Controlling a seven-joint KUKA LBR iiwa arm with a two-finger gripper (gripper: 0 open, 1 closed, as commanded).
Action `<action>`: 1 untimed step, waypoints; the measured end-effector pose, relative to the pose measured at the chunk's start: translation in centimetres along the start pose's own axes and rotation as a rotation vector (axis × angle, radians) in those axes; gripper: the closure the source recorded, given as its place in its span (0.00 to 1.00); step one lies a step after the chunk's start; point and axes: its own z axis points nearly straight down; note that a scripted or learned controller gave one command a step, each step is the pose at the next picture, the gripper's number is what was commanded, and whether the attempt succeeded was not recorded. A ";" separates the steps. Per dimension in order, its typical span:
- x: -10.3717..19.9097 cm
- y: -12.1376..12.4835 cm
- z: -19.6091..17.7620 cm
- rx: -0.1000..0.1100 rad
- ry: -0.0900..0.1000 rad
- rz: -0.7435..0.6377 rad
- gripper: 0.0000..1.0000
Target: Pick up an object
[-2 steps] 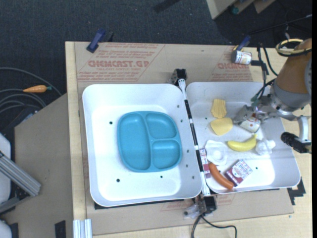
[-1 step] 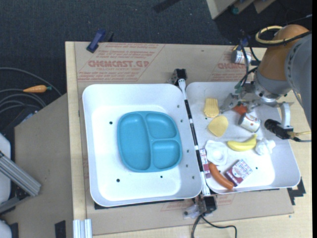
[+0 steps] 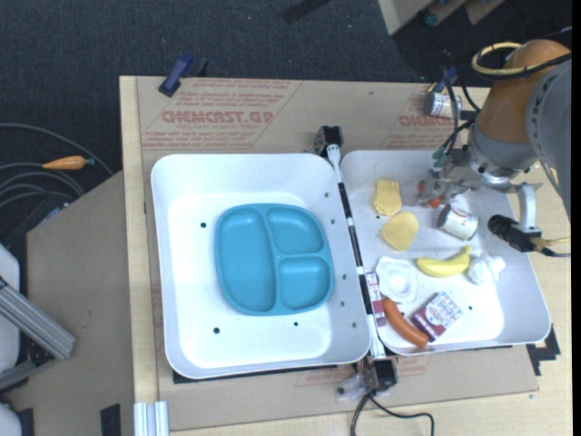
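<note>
Below me the bench (image 3: 227, 116) carries two white bins: the left bin (image 3: 182, 243) holds a blue divided tray (image 3: 272, 257), and the right bin (image 3: 522, 307) holds everything I could lift. My arm (image 3: 513, 107) reaches in from the right, my gripper (image 3: 440, 187) low over the right bin's far end, too small and blurred to tell how it is set. Just beside it lies a small white and red can (image 3: 458, 222). Nearer the front lie a banana (image 3: 445, 264), a sausage (image 3: 404, 322), a red packet (image 3: 438, 312), two yellow pieces (image 3: 399, 230) and a white cup (image 3: 397, 284).
</note>
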 end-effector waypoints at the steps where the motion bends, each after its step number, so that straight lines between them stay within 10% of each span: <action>1: 4.8 -2.9 -10.1 0.000 0.001 0.001 1.00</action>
